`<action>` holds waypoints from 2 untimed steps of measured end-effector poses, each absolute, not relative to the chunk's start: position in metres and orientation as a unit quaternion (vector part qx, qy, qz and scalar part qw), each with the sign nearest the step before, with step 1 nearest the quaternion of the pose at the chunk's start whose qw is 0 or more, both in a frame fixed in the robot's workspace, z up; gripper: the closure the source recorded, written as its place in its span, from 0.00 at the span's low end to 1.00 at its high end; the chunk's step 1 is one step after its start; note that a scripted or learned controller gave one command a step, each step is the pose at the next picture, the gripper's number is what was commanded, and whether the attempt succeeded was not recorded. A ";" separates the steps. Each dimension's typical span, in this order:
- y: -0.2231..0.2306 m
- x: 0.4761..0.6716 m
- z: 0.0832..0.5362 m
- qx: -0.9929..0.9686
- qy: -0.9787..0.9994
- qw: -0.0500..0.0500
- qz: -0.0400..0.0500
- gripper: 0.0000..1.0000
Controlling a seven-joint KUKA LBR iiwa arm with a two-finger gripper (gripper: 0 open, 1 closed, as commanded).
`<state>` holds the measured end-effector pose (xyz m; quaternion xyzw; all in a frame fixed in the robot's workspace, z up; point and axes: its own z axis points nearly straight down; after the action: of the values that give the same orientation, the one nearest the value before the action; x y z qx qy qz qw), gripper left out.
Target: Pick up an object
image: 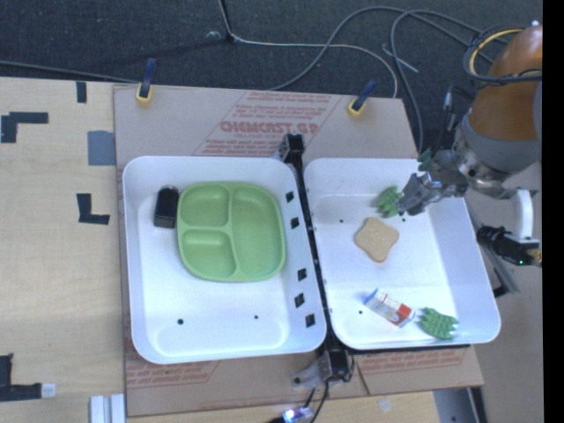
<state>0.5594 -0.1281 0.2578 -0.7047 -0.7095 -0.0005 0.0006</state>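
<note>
Camera view: my arm [502, 104] comes in from the upper right of the frame, and my gripper [407, 199] sits low over the upper part of the right bin [467, 245]. Its dark fingertips are right at a small green toy [386, 201]; whether they are wide, narrow or clamped on the toy, I cannot tell from this angle.

Right bin contents: the green toy near the upper middle, touching or just beside the gripper tip. A tan, bread-shaped piece [376, 238] lies just below it, apart from the gripper. Near the lower edge, a small red, white and blue packet [389, 307], with a second green toy [437, 322] just to its right.

Left bin [141, 263]: a green divided plate [232, 231] with three compartments in the upper middle, and a small black block [166, 207] touching or just beside its left rim.

Both bins rest on a cardboard sheet [264, 122] held by two yellow clamps along its top edge.
</note>
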 end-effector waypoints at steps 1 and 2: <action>-0.079 0.566 0.246 -0.705 -0.709 0.001 0.000 1.00; -0.018 0.583 0.241 -0.704 -0.710 0.001 0.000 1.00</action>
<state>0.5827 -0.0177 0.2405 -0.7045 -0.7097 0.0001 0.0009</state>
